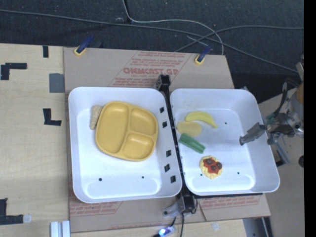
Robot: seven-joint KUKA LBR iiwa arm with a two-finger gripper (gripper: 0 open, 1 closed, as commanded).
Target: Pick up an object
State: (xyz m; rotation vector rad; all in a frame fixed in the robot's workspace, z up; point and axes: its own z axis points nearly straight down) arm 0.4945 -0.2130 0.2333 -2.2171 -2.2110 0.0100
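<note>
The right bin (247, 102) holds several small toy foods. A yellow banana (201, 117) lies at its upper left, with a pale yellow piece (189, 128) just below it. A green pod-like item (192, 143) lies under those. A small pizza-like piece with red spots (211, 167) sits nearer the front. My gripper (261, 135) hangs over the bin's right rim, away from all of them. Its fingers (250, 134) stand open and hold nothing.
The left bin (79, 147) holds a yellow divided plate (127, 131) with a tan, rough-textured piece (95, 116) tucked at its left edge. A black divider (170, 132) runs between the bins. Cardboard (148, 68) lies under both, and cables (212, 33) cross the dark floor behind.
</note>
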